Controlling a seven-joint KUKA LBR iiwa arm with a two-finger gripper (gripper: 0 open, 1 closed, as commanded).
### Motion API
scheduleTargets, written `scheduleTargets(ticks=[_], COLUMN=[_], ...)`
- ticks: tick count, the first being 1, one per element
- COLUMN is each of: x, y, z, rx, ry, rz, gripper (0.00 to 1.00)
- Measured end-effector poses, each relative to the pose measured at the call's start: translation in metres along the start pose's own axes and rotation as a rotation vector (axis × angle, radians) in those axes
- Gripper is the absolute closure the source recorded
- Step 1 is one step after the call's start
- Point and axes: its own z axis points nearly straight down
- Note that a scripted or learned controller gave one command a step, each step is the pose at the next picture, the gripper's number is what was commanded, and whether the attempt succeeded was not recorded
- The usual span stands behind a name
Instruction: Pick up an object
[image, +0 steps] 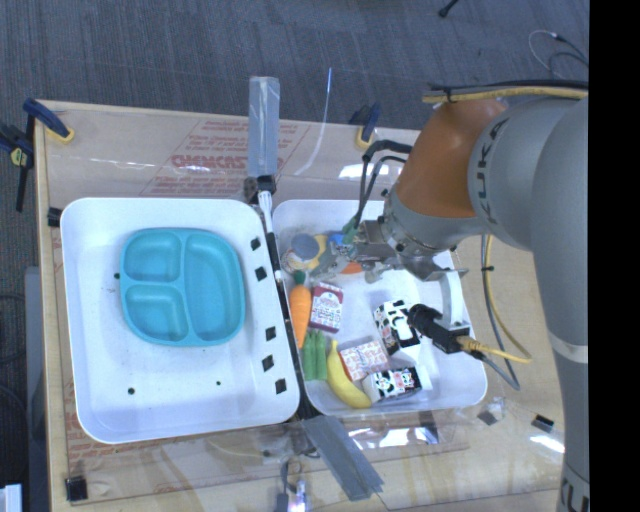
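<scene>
Reaching in over the right-hand bin (470, 385), the grey arm (520, 150) with its orange band is hanging its gripper (372, 250) low above the far end of that bin, just beyond the little pile of toy groceries, and from where I am standing I cannot tell how the gripper is set or whether it has hold of anything, since the wrist is blocking the view. Taking the carrot (299, 308) as the marker, it is lying along the near-left wall of the right-hand bin, pointing toward the front. A small red-and-white carton (326, 307) is sitting just beside the carrot, touching it or nearly so. A green vegetable (315, 355) is lying just in front of the carrot, and a banana (345, 382) is curving just beyond that, toward the front of the bin. Two black-and-white cow-print cartons are resting farther from the carrot, one (396, 322) near the gripper and one (397, 382) beside the banana. Well apart from the carrot, across the divider, a blue sectioned plate (184, 285) is lying flat in the left-hand bin (90, 400). Both bins are sitting side by side on the worktop (150, 150).
</scene>
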Motion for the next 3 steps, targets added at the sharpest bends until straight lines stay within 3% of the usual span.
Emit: scheduleTargets(ticks=[1,2,3], x=[-0.010,-0.059,-0.058], y=[0.063,0.083,0.083], z=[0.107,0.114,0.106], rx=[0.000,-0.003,0.001], ry=[-0.001,0.000,0.001], rz=[0.113,0.067,0.061], gripper=[0.00,0.00,1.00])
